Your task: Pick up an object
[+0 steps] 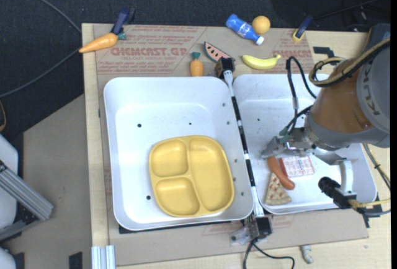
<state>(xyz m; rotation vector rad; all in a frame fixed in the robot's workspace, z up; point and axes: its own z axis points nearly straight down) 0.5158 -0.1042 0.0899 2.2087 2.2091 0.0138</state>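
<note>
In the right bin (pixel 260 91), an orange-red sausage (pixel 281 173) lies near the front left. A pizza slice (pixel 276 190) lies just in front of it, and a red-and-white packet (pixel 300 166) lies to its right. My gripper (pixel 279 146) hangs low over the bin, right above the sausage's upper end and the packet's left edge. The grey arm with its orange band (pixel 341 106) hides the bin's right half. Nothing can be seen held in the gripper.
The left bin (pixel 130 106) holds a yellow divided plate (pixel 190 175). Behind the bins on the bench lie a carrot (pixel 98 43), a watermelon slice (pixel 214 51), a banana (pixel 260 61), a blue bottle (pixel 244 28) and an orange (pixel 261 24). Black cables (pixel 294 85) loop over the right bin.
</note>
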